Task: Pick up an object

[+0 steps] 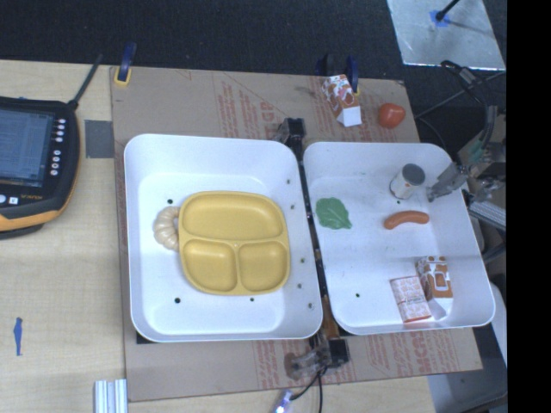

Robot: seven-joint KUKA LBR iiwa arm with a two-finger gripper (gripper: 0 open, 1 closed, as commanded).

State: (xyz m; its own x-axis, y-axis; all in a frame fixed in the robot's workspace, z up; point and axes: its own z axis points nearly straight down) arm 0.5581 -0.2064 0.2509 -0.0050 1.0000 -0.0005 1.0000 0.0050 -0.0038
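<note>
In the left bin [142,231] a stiff yellow divided plate [232,241] hides a pale croissant [165,227], while the right bin [362,312] offers a soft green leaf [332,213], then a light, slippery sausage [405,220] best pinched mid-length, beside the end effector [441,188], whose opening I cannot tell.

Robot lab: teach pendant [34,166], clamped bins [146,317].

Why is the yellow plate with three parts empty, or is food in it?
Empty. The yellow plate in the left bin shows bare yellow in all three compartments; a pale food piece lies beside its left edge, outside it.
</note>
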